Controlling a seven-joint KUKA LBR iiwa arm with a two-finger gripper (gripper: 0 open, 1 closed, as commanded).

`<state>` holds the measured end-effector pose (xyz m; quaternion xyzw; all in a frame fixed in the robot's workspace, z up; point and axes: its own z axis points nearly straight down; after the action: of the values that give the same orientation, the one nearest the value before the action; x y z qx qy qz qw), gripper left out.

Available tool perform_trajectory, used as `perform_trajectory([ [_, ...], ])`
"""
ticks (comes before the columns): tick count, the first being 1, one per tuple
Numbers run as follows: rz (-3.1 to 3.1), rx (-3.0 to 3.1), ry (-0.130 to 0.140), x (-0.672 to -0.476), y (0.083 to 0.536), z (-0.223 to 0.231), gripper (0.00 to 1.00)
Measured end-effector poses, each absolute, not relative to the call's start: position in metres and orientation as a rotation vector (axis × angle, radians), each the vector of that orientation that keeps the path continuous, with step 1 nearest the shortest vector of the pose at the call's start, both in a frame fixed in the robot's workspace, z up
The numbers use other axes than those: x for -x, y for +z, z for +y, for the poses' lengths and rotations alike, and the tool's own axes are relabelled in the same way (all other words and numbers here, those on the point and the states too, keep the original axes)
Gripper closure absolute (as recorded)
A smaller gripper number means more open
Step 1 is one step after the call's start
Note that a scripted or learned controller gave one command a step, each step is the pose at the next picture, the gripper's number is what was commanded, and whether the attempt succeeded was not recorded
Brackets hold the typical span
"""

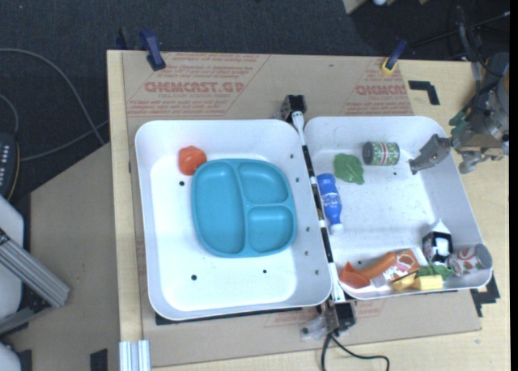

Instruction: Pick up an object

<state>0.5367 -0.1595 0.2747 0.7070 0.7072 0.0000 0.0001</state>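
Green-labelled can [380, 153] lies on its side at the right bin's [453, 199] far end, left of the gripper [449, 151].
Its long axis runs left-right, toward the gripper over the bin's right rim; jaws splayed apart, holding nothing.

Bright plastics in two white bins [154, 223]

A turquoise divided plate [243, 206], an orange ball [192, 159], a blue bottle [329, 198], a green leaf [350, 168] and a green-banded can [380, 153]; red lettering marks the tan desk [243, 78].
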Motion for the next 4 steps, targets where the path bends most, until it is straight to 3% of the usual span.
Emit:
perform_trajectory([
  [1,2.224,-2.22,0.0,-0.629,0.205,-0.134,0.0],
  [2,2.219,-2.218,0.003,-0.664,0.1,-0.11,0.0],
  [3,2.224,-2.222,-0.001,-0.647,0.085,-0.095,0.0],
  [4,2.223,-2.22,0.001,-0.648,0.095,-0.095,1.0],
])
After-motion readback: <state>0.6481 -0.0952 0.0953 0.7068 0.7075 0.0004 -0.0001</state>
